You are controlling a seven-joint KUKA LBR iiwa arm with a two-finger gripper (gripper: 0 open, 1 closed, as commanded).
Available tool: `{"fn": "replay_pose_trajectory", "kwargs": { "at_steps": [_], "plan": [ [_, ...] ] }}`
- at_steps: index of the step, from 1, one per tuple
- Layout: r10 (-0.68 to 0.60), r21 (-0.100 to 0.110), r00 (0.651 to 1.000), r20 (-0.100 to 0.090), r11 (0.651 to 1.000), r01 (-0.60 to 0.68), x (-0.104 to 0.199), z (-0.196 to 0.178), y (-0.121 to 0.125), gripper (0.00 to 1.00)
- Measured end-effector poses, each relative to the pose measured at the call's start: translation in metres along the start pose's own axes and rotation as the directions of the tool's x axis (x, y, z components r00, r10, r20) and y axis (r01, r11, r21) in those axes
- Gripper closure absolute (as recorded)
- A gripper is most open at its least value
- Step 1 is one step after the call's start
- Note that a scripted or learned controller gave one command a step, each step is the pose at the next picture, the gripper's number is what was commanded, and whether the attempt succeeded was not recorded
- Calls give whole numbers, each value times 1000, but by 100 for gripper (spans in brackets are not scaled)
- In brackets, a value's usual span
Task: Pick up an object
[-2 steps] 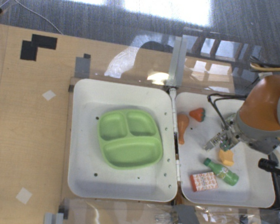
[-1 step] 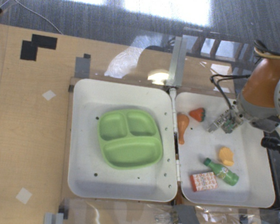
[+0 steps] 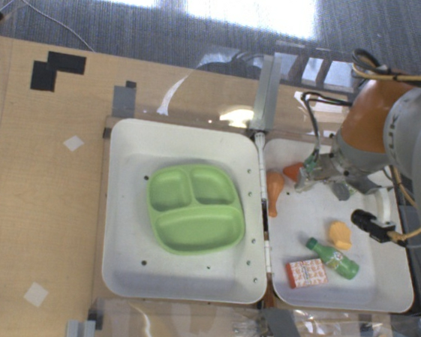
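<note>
My gripper (image 3: 321, 178) hangs low over the back of the right bin (image 3: 377, 296), under the grey arm with its orange band (image 3: 368, 114). A small orange-red object (image 3: 292, 170) lies just to the gripper's left, close to it or touching it. An orange drumstick-shaped toy (image 3: 274, 189) lies along the bin's left wall. Further forward are a yellow toy (image 3: 340, 233), a green bottle (image 3: 332, 259) on its side, and a red-and-white box (image 3: 307, 272). I see nothing held in the gripper.
The left bin (image 3: 120, 267) holds a green divided plate (image 3: 195, 207). A ridge (image 3: 261, 207) separates the two bins. A black fitting with cables (image 3: 369, 222) juts from the arm over the right bin's right side.
</note>
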State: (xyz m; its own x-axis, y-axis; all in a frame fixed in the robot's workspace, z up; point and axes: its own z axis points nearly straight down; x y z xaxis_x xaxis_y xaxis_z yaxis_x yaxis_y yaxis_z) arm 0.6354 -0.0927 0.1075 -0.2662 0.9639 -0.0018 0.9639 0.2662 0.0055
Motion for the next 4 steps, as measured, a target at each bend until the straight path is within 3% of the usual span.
{"fn": "replay_pose_trajectory", "kwargs": {
  "at_steps": [1, 2, 3, 4],
  "plan": [
    [214, -4, 977, 0, 977, -214, 5, 18, -8, 100],
    [118, -8, 993, 3, 993, -118, 9, 18, -22, 100],
    [120, -4, 993, 3, 993, -120, 8, 19, -23, 0],
    [247, -1, 969, 1, 969, -247, -15, 21, 15, 0]
  ]
}}
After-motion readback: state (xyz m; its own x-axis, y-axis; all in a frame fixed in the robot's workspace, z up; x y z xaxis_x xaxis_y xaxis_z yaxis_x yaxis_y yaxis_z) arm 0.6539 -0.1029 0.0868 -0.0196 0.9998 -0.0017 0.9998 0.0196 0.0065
